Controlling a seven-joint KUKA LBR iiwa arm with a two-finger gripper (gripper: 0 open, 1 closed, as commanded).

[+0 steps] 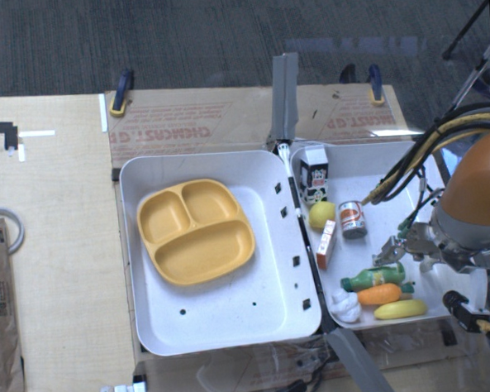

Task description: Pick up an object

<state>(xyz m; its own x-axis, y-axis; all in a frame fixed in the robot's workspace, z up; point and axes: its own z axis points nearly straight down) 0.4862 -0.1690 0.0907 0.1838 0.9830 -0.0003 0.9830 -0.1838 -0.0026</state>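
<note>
You can see two white bins on the counter. The left bin [153, 321] holds a yellow plate [196, 231]. The right bin [367, 163] holds the small things. Your claw [395, 248] hangs just above the green bottle [374, 276] near the front edge. I cannot tell how it is set.

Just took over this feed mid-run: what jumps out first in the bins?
The big yellow three-compartment plastic plate dominates the left white bin, lying alone there. The right white bin holds a crowded cluster: a small black-and-white milk carton at the back, a yellow lemon and red-labelled metal can mid-bin, then a green bottle, orange carrot and yellow banana near the front. The grey arm's gripper hovers just above the green bottle.
</note>
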